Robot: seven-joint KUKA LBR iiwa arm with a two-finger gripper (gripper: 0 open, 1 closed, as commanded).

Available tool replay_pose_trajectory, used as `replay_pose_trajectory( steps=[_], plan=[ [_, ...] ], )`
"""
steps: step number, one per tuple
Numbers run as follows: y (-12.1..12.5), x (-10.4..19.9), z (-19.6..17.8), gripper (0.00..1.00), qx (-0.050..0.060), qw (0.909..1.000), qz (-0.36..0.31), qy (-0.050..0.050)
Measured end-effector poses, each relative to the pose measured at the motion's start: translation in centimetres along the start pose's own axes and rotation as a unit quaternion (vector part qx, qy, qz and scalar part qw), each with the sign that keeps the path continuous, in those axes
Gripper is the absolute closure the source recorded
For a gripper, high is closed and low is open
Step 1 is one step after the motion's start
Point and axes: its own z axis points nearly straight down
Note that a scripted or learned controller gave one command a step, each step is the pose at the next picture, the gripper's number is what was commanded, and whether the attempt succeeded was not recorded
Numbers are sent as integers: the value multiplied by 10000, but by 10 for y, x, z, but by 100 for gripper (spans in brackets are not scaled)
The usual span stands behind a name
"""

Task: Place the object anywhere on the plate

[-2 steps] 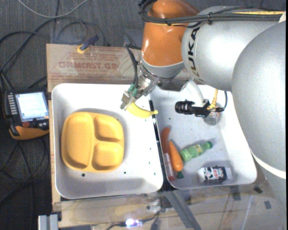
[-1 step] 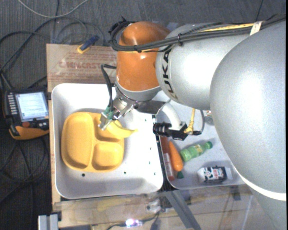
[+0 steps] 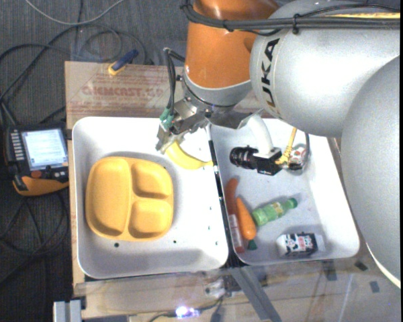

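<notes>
A dark grey carpeted floor (image 3: 27,52) strewn with loose black and pale cables (image 3: 54,12) surrounds the bench, and the big grey robot arm (image 3: 322,66) with its orange band (image 3: 221,39) covers the upper right of the scene. On the bench sit a left white plastic bin (image 3: 188,247) and a right white plastic bin (image 3: 332,200), touching along their inner walls, with a flat brown cardboard sheet printed in red (image 3: 114,92) lying behind the left one. The rounded yellow plastic plate with three compartments (image 3: 129,196) fills the left half of the left bin. A grey handheld screen unit (image 3: 40,149) rests on the floor just left of that bin. The curved yellow banana (image 3: 187,158) lies in the left bin's far right corner, just beside the plate's rim and not on it. The metal two-finger gripper (image 3: 168,139) hangs right over the banana's left end; whether it is spread or pinching cannot be told. In the right bin an orange carrot (image 3: 245,221) lies near the dividing wall, a small green plastic bottle (image 3: 274,211) just beside it, and a small black-and-white carton (image 3: 299,244) nearer the front.
</notes>
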Motion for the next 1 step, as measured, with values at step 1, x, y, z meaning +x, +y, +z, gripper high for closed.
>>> replay_pose_trajectory(
  steps=[1],
  plan=[
    [0, 0, 0, 0, 1, 10000, 3, -5]
  ],
)
